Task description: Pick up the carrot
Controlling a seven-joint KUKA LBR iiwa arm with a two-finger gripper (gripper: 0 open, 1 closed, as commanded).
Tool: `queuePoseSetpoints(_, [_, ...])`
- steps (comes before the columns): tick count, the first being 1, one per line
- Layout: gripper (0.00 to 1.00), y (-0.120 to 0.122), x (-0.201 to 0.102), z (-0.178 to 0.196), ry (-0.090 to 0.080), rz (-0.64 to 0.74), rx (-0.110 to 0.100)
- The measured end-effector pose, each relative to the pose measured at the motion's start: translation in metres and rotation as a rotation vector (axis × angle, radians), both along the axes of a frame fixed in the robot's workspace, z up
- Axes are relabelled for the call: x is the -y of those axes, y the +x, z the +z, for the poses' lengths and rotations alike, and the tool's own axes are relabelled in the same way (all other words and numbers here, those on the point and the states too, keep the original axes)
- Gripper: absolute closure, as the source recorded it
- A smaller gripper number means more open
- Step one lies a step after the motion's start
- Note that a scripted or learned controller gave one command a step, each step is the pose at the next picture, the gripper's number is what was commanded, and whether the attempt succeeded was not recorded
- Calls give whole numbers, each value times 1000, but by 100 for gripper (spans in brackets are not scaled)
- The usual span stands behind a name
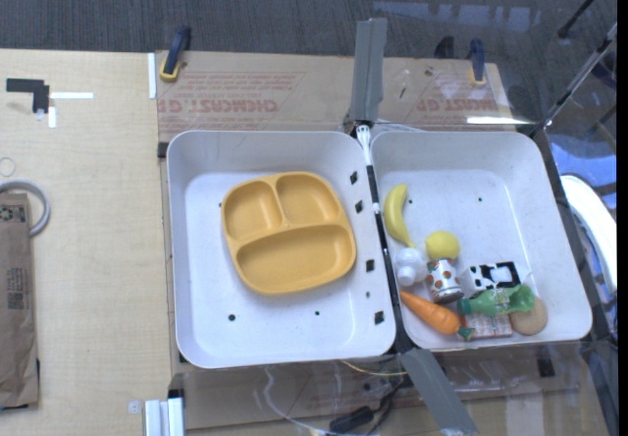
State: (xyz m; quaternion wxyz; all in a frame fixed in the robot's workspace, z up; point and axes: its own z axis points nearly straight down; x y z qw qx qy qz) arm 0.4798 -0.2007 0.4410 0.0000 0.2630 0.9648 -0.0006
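Observation:
An orange carrot (431,312) lies at the front left of the right bin (491,164), pointing toward the bin's left wall. A small red-dotted can (444,280) stands just behind it and a green leafy item (500,303) lies at its right end.
The left bin (196,257) holds a yellow divided plate (287,232). In the right bin also lie a banana (394,213), a lemon (442,245), a white piece (406,267), a black-and-white object (493,275), a pink packet (486,328) and a tan potato-like piece (530,321).

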Motion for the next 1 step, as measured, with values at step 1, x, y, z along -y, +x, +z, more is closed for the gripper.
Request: queuePoseSetpoints(1, [0,0,-43,-37,1,419,0])
